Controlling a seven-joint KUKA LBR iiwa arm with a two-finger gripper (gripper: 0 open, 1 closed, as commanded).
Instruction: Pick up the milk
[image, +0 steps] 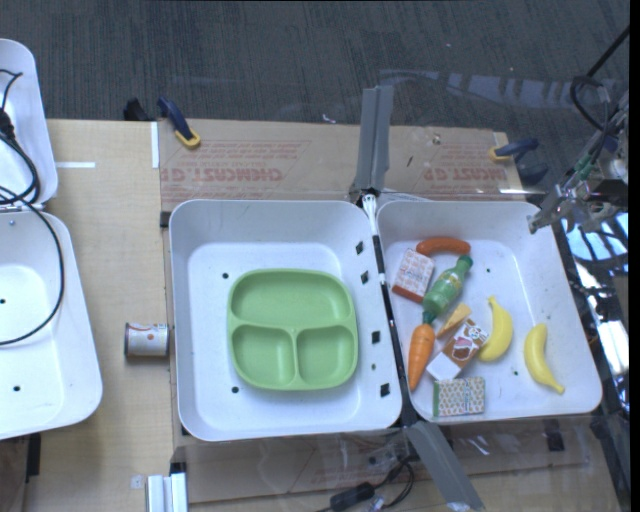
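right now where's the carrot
In the camera view, the carrot lies in the right bin, near its left wall, just below the green bottle and beside the small carton.

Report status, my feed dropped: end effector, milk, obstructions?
End effector above right bin's far corner. Milk lying mid-bin, ungrasped. Carrot, banana flank it.

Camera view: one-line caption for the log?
Milk carton lies among toy food in the right bin; green plate in the left bin.
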